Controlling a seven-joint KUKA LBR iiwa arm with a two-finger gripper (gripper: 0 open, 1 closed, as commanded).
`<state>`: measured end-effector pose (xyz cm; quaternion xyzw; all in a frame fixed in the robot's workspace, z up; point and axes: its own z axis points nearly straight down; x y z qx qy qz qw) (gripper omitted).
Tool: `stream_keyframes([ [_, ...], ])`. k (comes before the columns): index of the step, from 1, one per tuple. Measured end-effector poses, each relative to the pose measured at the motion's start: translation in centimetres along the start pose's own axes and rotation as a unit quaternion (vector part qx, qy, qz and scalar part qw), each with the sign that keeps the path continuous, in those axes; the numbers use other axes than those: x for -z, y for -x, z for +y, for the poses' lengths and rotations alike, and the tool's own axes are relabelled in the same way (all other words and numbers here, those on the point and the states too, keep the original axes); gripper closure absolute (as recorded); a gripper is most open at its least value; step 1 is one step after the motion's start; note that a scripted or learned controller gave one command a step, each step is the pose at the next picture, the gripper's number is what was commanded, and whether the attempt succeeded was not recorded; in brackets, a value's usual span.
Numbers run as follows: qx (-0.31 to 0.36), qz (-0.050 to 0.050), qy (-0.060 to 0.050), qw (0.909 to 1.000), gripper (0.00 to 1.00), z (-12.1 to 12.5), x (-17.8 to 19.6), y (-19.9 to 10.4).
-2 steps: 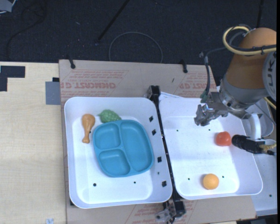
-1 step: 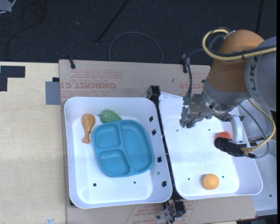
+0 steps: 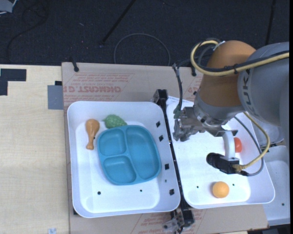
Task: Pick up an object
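Over the right bin (image 3: 200, 177), the grey arm (image 3: 266, 82) reaches in from the right edge of the view, its orange band (image 3: 224, 79) bulging above the wrist. The wrist turns downward and leftward, so the gripper (image 3: 182, 128) sits low at the bin's upper left corner, just beside the wall that divides the two bins. From this angle its tip is a dark, cluttered shape, and I cannot tell whether it is released or clenched; nothing can be seen grasped in it.

An orange ball (image 3: 220, 189) lies on the floor of the same bin near its front edge, well apart from the gripper. A small red object (image 3: 238, 144) shows farther back toward the right side, partly hidden by the robot's own hardware.

The left bin (image 3: 117, 199) holds a blue divided plate (image 3: 128, 155) lying flat near its middle. A tan toy drumstick (image 3: 91, 132) rests just beside the plate's left edge, and a green leafy piece (image 3: 115, 121) touches the plate's back rim. Both bins rest on a cardboard sheet (image 3: 112, 82) laid over the pale wooden bench (image 3: 24, 155).
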<state>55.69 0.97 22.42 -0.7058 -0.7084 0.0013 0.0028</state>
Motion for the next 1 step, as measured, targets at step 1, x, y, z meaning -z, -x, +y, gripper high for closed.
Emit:
stream_keyframes([
  [1,0.000,0.000,0.001,1.0000,1.00,-1.26,0.97,-5.50],
])
